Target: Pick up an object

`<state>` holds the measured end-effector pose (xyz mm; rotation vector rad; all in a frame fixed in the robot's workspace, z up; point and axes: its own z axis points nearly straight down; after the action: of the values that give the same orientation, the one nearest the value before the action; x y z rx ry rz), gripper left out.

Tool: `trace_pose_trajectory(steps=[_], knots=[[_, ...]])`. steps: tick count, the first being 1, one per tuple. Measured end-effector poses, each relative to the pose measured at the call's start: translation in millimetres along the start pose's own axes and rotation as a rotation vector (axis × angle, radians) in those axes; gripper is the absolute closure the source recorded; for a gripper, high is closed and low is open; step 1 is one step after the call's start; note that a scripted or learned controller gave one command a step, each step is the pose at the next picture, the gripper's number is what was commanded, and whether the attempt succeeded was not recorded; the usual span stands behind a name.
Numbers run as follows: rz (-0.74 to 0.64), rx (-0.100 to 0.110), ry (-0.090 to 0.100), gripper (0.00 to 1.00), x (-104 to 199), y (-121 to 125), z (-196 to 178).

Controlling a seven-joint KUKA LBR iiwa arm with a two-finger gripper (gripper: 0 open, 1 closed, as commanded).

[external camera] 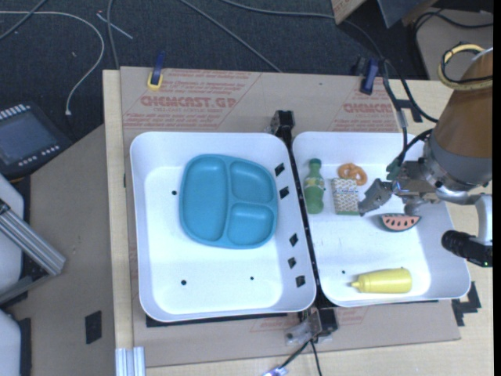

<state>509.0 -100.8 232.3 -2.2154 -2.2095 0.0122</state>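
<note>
The tool [374,198] hovers over the right shallow white bin [438,284]; whether it is spread or closed cannot be told. A watermelon-slice toy [400,222] lies just right of it, a patterned packet [345,195] just left. The brown cardboard table cover [203,92] reads "CHEMCAST GP".

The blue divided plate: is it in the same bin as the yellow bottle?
No. The blue divided plate lies in the left bin, while the yellow bottle lies in the right bin.
</note>
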Motion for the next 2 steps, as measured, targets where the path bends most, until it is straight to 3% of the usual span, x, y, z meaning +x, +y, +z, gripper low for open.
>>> trace_pose_trajectory(steps=[1,2], knots=[[-0.003,-0.013,-0.002,0.00,0.2,2.4,-6.0],[-0.001,-0.008,-0.001,0.00,-9.4,4.2,49.9]])
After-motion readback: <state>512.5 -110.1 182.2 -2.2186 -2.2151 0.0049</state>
